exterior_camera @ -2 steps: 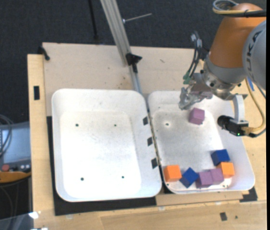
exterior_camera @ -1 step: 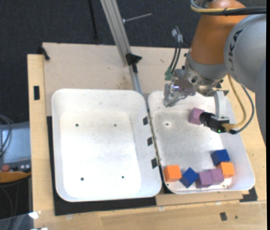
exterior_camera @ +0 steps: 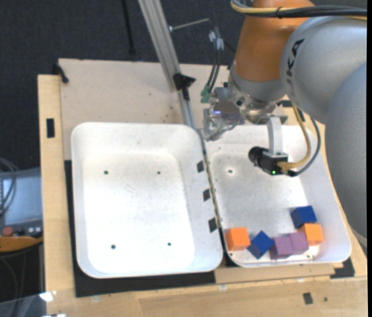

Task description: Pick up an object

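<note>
Fingers [exterior_camera: 220, 123] hang over the far left corner of the right bin [exterior_camera: 252, 200], just beside the wall it shares with the left bin [exterior_camera: 80, 137]; they are a blur of metal under the wrist, and I cannot tell whether they are spread or pressed together. The arm [exterior_camera: 331, 51] comes in from the right, its orange band [exterior_camera: 265, 32] directly above the wrist. A small black part [exterior_camera: 269, 160] with a green light hangs on a cable below the wrist, over the bin floor.

The blocks all lie in the right bin's near end, well apart from the fingers: an orange cube [exterior_camera: 238, 238] by the shared wall, a blue cube [exterior_camera: 261, 244] touching it, purple blocks [exterior_camera: 290, 245] next along, then a second orange cube [exterior_camera: 314, 233] and a second blue cube [exterior_camera: 303, 216] just behind.

Both bins sit on the counter [exterior_camera: 52, 177]. A slanted metal rail [exterior_camera: 159, 38] rises behind them.
</note>
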Tool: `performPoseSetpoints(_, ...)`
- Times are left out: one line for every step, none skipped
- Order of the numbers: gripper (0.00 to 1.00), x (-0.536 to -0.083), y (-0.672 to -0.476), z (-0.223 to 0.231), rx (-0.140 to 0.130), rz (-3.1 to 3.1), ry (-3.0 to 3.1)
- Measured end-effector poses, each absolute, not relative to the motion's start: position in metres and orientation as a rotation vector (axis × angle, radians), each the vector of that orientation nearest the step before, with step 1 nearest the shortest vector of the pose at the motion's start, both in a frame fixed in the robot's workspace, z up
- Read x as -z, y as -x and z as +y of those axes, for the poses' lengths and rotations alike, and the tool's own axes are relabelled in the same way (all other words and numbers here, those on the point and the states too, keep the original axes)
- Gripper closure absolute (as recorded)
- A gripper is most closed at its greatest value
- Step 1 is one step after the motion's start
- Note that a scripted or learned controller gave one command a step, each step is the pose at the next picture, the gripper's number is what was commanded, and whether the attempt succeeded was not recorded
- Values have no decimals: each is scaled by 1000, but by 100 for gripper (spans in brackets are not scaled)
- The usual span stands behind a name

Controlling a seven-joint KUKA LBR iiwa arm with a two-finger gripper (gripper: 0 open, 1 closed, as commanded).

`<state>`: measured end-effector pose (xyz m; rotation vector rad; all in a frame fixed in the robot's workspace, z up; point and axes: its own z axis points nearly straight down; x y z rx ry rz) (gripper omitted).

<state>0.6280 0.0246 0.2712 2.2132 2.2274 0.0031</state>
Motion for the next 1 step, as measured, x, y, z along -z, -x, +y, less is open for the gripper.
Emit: performPoseSetpoints(100,-251,-631,78,2,2230,-2215)
